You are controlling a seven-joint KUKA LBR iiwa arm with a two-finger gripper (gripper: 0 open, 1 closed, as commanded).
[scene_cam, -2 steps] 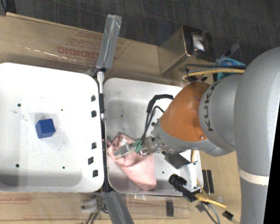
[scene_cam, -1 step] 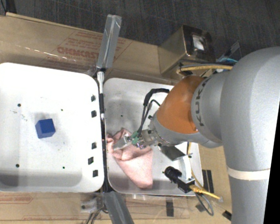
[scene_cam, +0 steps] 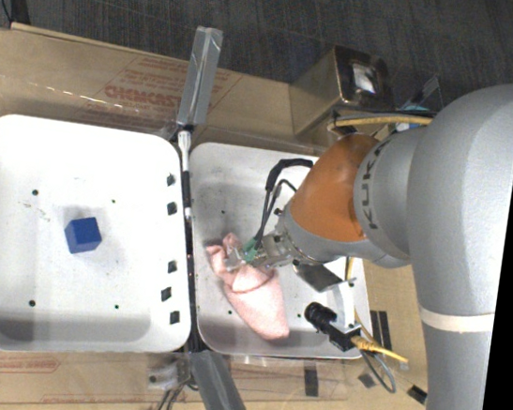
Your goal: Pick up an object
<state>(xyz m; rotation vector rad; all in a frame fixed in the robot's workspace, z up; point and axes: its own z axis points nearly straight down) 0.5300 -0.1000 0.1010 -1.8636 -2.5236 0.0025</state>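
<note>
gripper [scene_cam: 261, 252] hangs low in the right bin [scene_cam: 232, 177], right at the upper end of a pink soft object [scene_cam: 256, 305] that lies on the bin's floor toward the lower edge of the view; whether it is open or closed on that object cannot be told, since the orange band [scene_cam: 333, 201] of the arm [scene_cam: 468, 182] and the wrist cover much of it. blue cube [scene_cam: 83, 234] sits in the left bin [scene_cam: 25, 167], well apart from the arm, and both bins rest on a cardboard-covered worktop [scene_cam: 84, 80].
</note>
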